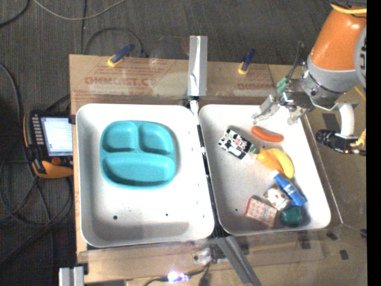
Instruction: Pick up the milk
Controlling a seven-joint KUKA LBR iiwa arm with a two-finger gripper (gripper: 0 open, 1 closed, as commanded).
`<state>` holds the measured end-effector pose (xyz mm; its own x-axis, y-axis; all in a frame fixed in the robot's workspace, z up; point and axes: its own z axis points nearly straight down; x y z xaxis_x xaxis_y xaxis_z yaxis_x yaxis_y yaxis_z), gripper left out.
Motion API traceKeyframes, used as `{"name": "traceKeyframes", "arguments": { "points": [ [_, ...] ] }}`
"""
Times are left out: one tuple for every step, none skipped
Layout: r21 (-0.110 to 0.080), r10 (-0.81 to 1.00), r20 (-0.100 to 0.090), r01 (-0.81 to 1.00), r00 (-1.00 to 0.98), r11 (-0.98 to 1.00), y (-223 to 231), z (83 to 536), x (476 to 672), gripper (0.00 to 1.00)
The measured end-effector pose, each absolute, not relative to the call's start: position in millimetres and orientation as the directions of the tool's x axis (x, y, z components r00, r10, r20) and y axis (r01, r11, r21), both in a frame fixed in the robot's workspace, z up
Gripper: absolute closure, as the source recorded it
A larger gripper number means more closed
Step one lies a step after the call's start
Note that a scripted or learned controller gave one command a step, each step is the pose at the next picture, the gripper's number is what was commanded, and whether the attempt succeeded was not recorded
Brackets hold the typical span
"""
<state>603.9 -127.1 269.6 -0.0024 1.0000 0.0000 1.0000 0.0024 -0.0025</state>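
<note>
Nearest the camera, in the right bin (229, 222), lie a dark green round object (292, 217) and a flat reddish patterned packet (260, 211), close to the front rim. Above the far right corner of this bin hang the jaws (278, 107); the two thin metal fingers are spread open and hold nothing. Just below them lies a smooth orange sausage-shaped object (267, 134). Left of it rests the milk (235, 143), a small boxy carton with black and white print, tilted, apart from the jaws. A curved yellow banana (280, 160) and a blue tube (289, 189) follow toward the front. White floor stays open along the bin's left side. The left bin (119, 219) carries a glossy teal divided tray (140, 154).
</note>
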Motion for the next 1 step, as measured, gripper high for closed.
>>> {"name": "traceKeyframes", "arguments": {
  "points": [
    [-0.003,0.972,0.002,0.972,-0.236,0.236,-41.3,182.9,609.6,0.0]
  ]
}}
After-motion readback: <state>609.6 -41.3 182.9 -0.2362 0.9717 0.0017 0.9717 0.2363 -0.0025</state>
